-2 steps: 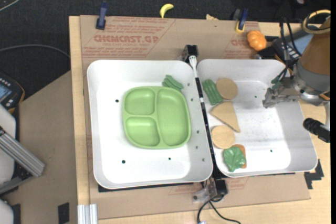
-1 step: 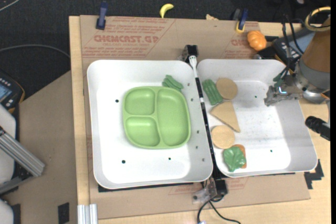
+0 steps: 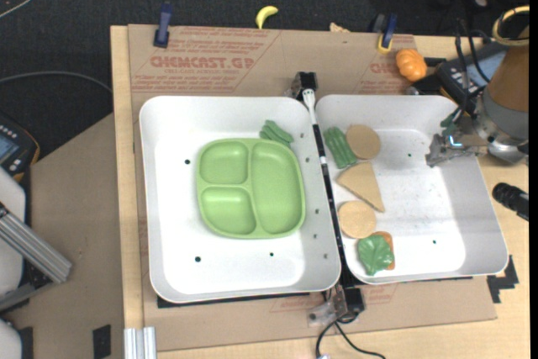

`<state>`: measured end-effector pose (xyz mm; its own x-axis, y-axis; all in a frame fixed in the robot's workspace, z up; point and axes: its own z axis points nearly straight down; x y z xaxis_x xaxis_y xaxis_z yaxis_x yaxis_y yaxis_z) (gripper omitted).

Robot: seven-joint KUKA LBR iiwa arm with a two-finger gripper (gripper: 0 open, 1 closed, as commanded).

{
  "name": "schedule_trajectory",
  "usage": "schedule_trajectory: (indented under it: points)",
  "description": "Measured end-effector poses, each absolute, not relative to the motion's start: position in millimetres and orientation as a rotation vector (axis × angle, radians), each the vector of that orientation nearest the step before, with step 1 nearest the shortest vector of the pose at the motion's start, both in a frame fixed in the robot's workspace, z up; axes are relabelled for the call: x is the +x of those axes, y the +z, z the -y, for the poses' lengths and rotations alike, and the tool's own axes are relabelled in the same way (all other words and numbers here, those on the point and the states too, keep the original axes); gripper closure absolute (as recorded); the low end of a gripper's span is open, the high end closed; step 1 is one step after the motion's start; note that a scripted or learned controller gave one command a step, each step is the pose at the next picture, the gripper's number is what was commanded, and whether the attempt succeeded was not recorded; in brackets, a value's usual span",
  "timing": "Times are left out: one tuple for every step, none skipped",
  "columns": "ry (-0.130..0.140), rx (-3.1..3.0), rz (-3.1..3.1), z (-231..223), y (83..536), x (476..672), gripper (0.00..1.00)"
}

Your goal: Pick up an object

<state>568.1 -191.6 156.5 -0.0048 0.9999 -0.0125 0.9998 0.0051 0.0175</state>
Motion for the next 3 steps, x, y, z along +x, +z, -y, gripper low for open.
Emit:
schedule_trajectory:
  points:
    - [0.007, 2.198, -2.210, 191.7, 167.0, 568.8, 1.00]
    - [0.008, 2.195, -2.209, 191.8, 177.1, 569.3, 1.00]
    - [0.009, 2.192, -2.207, 192.0, 187.4, 570.0, 1.00]
